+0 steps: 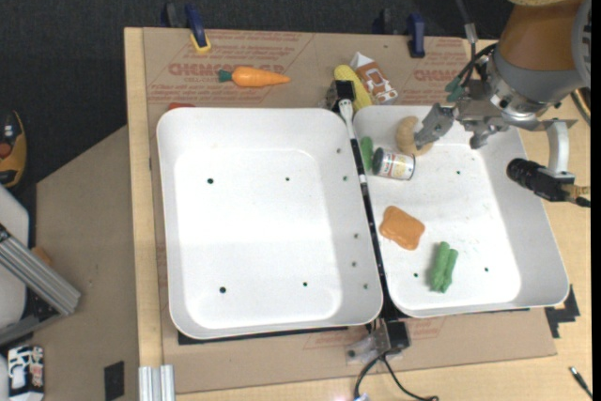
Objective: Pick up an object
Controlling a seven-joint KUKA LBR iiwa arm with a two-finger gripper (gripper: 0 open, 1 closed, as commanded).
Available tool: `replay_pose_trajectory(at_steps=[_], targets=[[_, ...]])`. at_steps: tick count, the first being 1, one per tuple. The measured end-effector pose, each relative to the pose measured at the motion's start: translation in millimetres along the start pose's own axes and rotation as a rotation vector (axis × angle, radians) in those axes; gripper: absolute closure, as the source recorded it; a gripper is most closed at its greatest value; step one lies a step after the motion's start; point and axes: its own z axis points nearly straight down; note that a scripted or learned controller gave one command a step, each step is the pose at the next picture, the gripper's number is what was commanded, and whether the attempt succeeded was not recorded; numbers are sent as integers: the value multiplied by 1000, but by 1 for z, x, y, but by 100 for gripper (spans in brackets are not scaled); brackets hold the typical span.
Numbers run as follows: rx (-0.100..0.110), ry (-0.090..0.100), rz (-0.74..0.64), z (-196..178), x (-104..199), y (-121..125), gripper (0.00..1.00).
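above the right bin (pixel 526 230), the gripper (pixel 454 129) hangs just beside a beige lump (pixel 407 132). jaw state: cannot tell. nearby lie a small can (pixel 394 165), an orange block (pixel 402 227) and a green piece (pixel 441 266).

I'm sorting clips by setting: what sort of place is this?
Most likely a robotics lab bench for grasping trials: a robot arm reaches over two white bins on a clamped board, with toy food such as a carrot scattered about.
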Motion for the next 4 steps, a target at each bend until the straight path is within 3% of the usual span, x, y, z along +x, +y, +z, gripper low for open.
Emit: replay_pose_trajectory(at_steps=[1,2,3,4], targets=[[-4,-1,-3,50,6,65,0],[-10,0,-8,-14,87,64,0],[-7,-2,-2,-21,82,64,100],[-12,1,-5,-102,115,64,100]])
